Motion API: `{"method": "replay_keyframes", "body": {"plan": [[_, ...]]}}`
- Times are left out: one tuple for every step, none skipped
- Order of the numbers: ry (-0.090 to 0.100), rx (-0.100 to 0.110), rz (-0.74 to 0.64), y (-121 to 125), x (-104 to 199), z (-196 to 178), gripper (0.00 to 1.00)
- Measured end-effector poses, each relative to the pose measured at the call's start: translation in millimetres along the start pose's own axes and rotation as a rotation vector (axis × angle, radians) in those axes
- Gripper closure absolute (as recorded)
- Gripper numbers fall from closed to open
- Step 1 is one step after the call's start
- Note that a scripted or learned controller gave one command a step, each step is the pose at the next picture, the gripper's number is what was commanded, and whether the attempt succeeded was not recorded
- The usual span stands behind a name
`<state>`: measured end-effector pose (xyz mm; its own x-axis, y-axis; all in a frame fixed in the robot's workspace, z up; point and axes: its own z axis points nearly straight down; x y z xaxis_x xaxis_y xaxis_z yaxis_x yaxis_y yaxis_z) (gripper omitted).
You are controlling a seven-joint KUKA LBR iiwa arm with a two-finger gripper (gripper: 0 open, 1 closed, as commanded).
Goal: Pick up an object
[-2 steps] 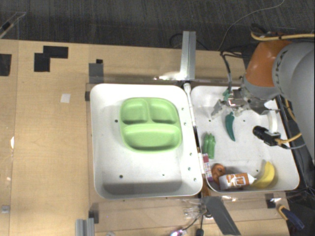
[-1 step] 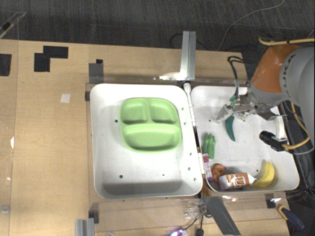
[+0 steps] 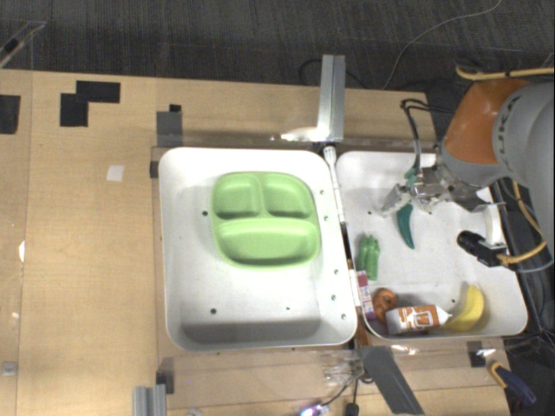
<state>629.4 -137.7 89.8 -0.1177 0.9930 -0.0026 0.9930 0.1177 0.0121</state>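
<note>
Two white bins sit side by side on the bench. Over the right bin (image 3: 512, 315), the gripper (image 3: 408, 204) has its fingers spread wide, a green pepper (image 3: 406, 225) hanging between them. A banana (image 3: 468, 308), a carton (image 3: 416, 319) and a green pod (image 3: 369, 256) lie along that bin's near and left edges; a green divided plate (image 3: 264, 217) fills the left bin (image 3: 186, 302).

The bench (image 3: 78, 258) looks like pale matt wood. Both white bins (image 3: 186, 319) seem smooth plastic, as does the green divided plate (image 3: 264, 217). The banana (image 3: 469, 308) looks glossy; the upright bracket (image 3: 332, 98) brushed metal.
</note>
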Motion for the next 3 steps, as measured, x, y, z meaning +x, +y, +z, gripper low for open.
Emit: {"method": "replay_keyframes", "body": {"plan": [[0.000, -0.009, -0.003, 3.6, 1.5, -13.7, 1.00], [0.000, 0.004, 0.179, 43.1, 6.4, 2.3, 1.00], [0.002, 0.006, 0.173, 4.5, 83.2, -117.3, 1.00]]}}
